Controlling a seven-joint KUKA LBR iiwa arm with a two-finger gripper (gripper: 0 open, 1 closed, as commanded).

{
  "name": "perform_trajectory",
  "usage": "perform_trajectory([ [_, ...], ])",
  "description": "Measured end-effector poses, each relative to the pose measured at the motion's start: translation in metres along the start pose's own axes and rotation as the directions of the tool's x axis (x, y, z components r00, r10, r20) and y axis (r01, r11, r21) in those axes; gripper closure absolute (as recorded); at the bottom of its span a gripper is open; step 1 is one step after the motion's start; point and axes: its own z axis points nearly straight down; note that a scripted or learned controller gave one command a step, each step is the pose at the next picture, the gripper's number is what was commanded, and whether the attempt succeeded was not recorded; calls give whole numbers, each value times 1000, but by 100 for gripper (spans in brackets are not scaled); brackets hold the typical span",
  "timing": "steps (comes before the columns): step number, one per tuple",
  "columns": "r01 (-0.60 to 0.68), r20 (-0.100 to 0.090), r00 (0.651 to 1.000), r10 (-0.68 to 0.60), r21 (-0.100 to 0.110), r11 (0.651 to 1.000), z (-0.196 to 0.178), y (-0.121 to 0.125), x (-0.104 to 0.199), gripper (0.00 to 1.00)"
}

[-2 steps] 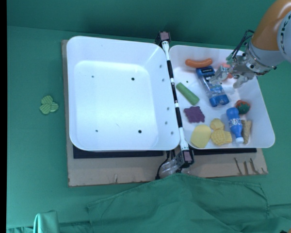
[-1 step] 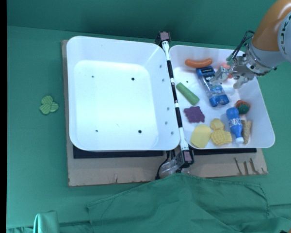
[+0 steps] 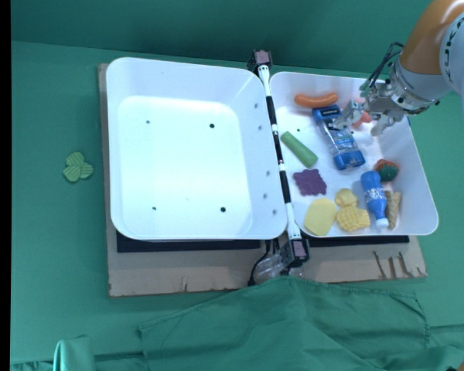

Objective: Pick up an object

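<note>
My gripper [image 3: 362,124] hangs over the back right corner of the right bin [image 3: 421,207], fingers spread open. A small red-orange object [image 3: 363,116] shows between the fingertips, low in the bin; I cannot tell whether they touch it. Just left of the gripper lie an orange sausage [image 3: 315,98] and a blue packet [image 3: 340,139]. Further forward are a green cylinder [image 3: 298,148], a purple piece [image 3: 310,181], a yellow disc [image 3: 320,216], a yellow corn cob [image 3: 353,219], a blue bottle [image 3: 374,198] and a red and green fruit [image 3: 387,168].
The left bin [image 3: 124,76] sits beside the right one, with a black and white bar [image 3: 277,141] between them. A green leaf-shaped toy [image 3: 77,167] lies on the cloth left of the bins. Folded green fabric [image 3: 294,327] covers the front.
</note>
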Motion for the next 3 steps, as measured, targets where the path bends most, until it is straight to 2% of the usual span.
perform_trajectory([
  [1,0,0,1000,0,-6,1000,0,13,1,0],
  [2,8,-7,1000,-8,36,999,12,64,2,0],
  [3,2,-5,1000,-2,17,1000,10,2,2,0],
])
